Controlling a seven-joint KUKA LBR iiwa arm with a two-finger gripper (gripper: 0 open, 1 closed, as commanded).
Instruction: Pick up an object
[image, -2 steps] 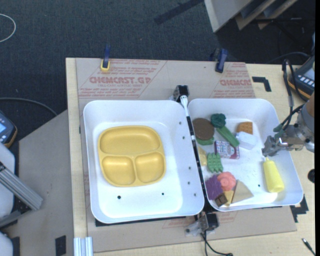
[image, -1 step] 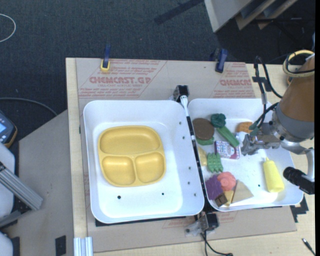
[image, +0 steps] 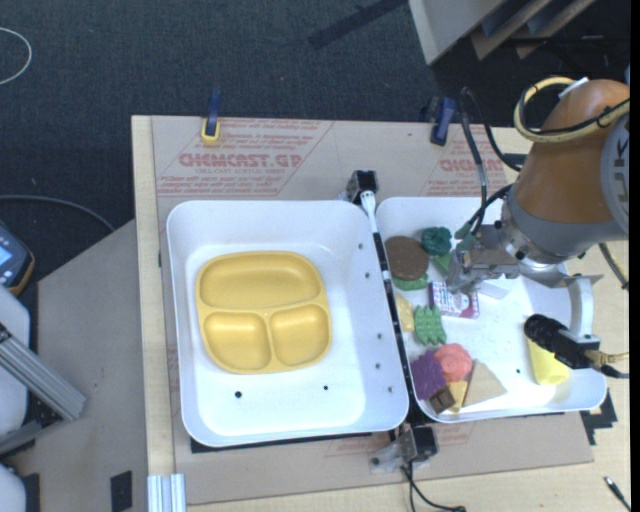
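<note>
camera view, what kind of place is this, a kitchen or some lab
Most likely a robotics lab or test bench, not a kitchen: a grey and orange robot arm reaches over two white bins clamped to a board, one holding toy food, the other a yellow divided plate.

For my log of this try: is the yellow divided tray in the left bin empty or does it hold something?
Empty. The yellow divided tray lies flat in the left bin, and all three compartments show bare yellow plastic.

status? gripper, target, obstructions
Gripper low in right bin, over small pink-white packet; grasp unconfirmed. Brown disc, teal toy, green piece crowd close.
</note>
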